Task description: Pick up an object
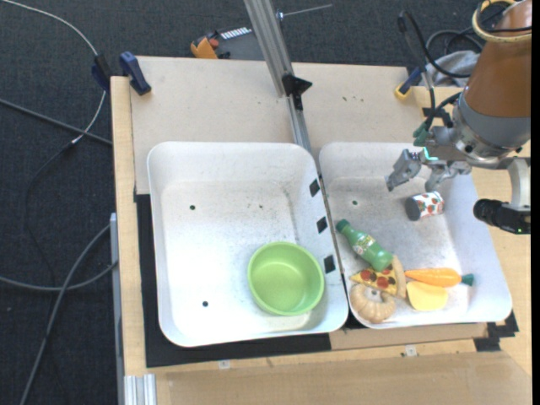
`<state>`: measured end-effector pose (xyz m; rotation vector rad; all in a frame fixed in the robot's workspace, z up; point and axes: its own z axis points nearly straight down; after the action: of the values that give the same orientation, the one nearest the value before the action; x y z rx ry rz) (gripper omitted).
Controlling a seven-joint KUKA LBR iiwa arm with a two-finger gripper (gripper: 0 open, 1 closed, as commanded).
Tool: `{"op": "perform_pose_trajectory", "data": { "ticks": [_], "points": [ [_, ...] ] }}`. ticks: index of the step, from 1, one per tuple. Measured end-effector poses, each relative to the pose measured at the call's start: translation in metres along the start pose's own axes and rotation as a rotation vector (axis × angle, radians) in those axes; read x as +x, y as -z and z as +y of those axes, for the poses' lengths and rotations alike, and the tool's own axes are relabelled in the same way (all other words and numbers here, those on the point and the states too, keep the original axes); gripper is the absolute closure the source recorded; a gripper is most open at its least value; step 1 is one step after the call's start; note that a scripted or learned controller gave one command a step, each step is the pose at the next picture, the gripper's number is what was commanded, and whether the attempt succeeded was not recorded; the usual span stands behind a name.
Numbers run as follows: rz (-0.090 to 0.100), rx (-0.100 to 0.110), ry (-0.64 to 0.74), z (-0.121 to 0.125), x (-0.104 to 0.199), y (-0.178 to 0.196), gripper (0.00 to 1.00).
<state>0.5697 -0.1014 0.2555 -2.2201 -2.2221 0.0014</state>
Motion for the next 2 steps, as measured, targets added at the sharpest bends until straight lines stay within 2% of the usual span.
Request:
{"op": "perform_pose_trajectory", "data": {
  "ticks": [1,2],
  "points": [
    [0.000,0.000,0.000,0.000,0.000,0.000,0.00],
    [0.000,0.004,-0.001,-0.004,-0.009,-0.050,0.00]
  ]
}}
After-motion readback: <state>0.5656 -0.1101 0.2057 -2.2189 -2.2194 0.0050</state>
